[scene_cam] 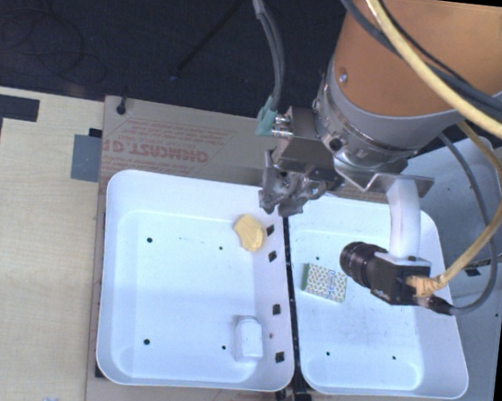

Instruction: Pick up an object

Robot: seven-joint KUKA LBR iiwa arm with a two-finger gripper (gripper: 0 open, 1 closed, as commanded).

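A small yellow lump [250,232] lies in the left bin [139,227] near its right wall. A white block [249,337] sits in the same bin near the front right corner. A flat patterned packet [325,283] rests in the right bin [412,369] close to its left wall. My gripper [280,203] hangs over the back of the divider between the bins, just right of and behind the yellow lump, with nothing visible between its fingertips.
The arm's orange band and grey wrist [401,86] fill the upper right. A black cylindrical camera unit [379,270] juts over the right bin. Brown cardboard [185,146] lies under the bins, with pale bench [19,239] to the left.
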